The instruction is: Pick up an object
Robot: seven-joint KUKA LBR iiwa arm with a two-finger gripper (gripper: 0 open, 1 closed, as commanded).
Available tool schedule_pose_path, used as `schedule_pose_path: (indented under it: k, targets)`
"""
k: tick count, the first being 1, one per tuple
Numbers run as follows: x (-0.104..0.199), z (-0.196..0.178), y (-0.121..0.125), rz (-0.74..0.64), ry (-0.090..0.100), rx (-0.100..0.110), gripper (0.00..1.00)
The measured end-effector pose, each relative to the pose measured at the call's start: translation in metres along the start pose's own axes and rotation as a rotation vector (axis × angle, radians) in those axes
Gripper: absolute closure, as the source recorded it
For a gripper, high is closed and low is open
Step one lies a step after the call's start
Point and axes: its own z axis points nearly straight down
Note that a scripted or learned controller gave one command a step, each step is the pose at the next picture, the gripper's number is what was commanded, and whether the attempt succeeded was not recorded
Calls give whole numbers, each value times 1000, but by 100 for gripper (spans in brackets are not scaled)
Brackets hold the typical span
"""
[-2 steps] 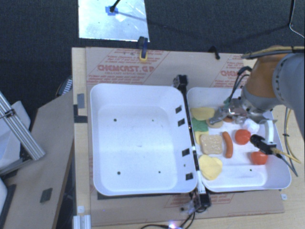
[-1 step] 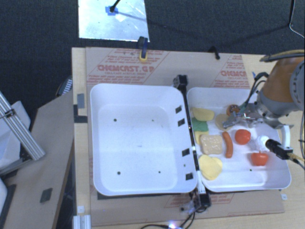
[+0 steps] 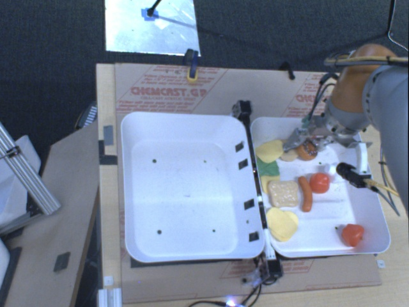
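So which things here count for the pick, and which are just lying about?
For the pick:
gripper
burger
right bin

Lying about:
yellow piece
green piece
toast
sausage
tomato
yellow heart
red piece
left bin

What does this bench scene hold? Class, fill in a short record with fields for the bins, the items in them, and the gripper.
left bin: white, shallow, no items seen inside
right bin: white, holds toy food
items: yellow piece near top left; green piece below it; toast slice; sausage right of the toast; red tomato; yellow heart-like piece; red piece at lower right
gripper: low over the right bin's upper part, at a brown-orange item
grasp: cannot tell
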Motion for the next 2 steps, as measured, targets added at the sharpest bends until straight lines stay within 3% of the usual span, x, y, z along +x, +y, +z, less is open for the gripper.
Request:
schedule_pose_path:
  k: [1, 2]
  targets:
    - [63, 2, 14, -1, 2, 3, 0]
    - [63, 3, -45, 9, 2, 10, 0]
